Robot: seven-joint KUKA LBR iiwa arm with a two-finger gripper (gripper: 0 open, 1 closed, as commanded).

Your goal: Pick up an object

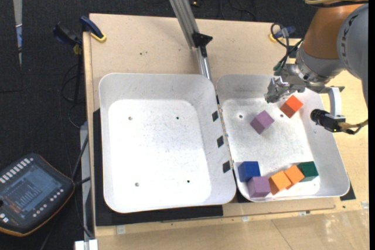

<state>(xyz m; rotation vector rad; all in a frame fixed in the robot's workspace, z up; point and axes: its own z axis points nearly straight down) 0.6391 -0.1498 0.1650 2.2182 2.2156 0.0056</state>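
My gripper (274,93) hangs over the back part of the right bin (328,152), below the grey wrist and its orange band. An orange cube (291,106) lies just to the gripper's lower right, close beside it. A purple cube (262,122) sits a little nearer the front, left of the orange one. Along the bin's front wall lie a blue cube (248,170), a second purple cube (259,186), an orange block (283,178) and a green cube (307,170).
The left bin (155,137) sits beside the right one on the wooden bench. A slanted metal pole (181,3) comes down to the seam between the bins. A teach pendant (29,190) lies at the lower left, off the bench.
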